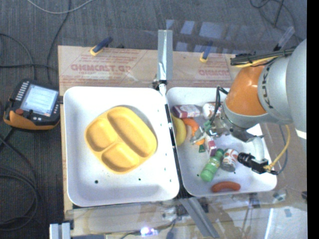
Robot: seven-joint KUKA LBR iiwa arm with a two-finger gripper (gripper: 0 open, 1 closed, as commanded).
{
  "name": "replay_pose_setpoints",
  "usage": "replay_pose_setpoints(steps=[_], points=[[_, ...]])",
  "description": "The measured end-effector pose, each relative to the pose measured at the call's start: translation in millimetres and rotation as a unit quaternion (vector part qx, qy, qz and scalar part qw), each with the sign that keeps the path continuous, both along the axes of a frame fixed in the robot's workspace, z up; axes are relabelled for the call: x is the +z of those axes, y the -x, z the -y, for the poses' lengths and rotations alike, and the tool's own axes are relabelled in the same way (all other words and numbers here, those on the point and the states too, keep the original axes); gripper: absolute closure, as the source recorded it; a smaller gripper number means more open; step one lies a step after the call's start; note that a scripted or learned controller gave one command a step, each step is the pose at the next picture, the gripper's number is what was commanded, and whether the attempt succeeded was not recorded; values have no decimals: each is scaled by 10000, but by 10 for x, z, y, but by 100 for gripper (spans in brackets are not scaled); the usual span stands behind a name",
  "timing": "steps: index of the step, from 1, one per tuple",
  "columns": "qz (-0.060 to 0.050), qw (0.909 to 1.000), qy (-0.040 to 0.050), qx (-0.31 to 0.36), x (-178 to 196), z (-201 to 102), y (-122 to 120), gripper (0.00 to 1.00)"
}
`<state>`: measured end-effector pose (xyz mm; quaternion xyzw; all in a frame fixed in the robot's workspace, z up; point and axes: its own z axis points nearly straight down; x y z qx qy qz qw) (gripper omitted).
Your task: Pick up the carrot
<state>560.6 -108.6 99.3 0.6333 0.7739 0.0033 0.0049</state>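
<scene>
In the right bin [192,183], carrot [191,126] beside jaws [207,130].

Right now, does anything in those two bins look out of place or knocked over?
Nothing looks damaged or spilled. The right bin is a loose jumble: the green bottle and small can lie on their sides. The yellow divided tray sits askew in the left bin.

Yellow divided tray [121,138] in left bin [75,183], tool [208,128] over cluttered right bin [269,180]
</scene>
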Motion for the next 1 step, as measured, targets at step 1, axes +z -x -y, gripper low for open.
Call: replay_pose_setpoints(steps=[1], points=[[-77,9969,-9,-789,833,-902,344,100]])
